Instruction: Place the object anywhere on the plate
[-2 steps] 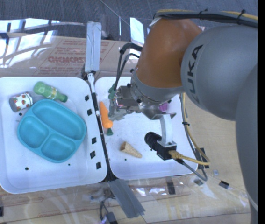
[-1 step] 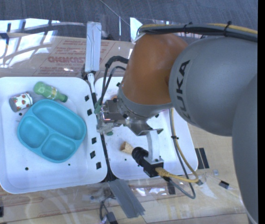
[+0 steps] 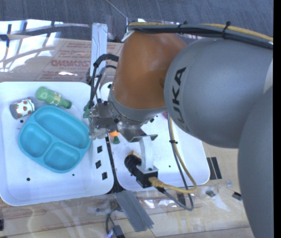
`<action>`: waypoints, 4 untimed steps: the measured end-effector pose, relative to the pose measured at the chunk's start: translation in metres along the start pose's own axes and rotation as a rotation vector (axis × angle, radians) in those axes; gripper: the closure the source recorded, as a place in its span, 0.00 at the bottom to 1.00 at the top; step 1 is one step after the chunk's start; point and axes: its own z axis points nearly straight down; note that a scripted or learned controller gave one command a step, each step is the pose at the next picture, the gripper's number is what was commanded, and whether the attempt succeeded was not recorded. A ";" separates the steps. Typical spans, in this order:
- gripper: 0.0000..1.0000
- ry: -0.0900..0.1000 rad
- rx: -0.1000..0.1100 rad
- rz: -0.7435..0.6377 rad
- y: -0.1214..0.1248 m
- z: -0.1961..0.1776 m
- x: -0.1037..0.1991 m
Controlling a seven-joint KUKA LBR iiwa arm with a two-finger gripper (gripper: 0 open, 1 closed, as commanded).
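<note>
A blue three-compartment plate lies in the left bin with nothing on it. Behind it lie a green bottle and a small red-and-white can on its side. My gripper hangs over the wall between the two bins, just right of the plate's right edge. The wrist body hides its tip. A small orange bit shows right beside the gripper and a green bit at its left; I cannot tell what they belong to or whether anything is held.
The grey arm with its orange band covers most of the right bin. A black connector with a yellow cable hangs over that bin's front. Cardboard lies behind the bins.
</note>
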 end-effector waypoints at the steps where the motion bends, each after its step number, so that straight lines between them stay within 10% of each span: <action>1: 1.00 0.003 -0.011 0.003 0.000 -0.149 -0.041; 2: 1.00 -0.004 0.010 0.000 -0.001 -0.002 0.020; 3: 1.00 0.002 -0.010 0.006 0.009 -0.149 -0.046; 4: 1.00 -0.002 0.011 0.003 0.004 0.073 -0.060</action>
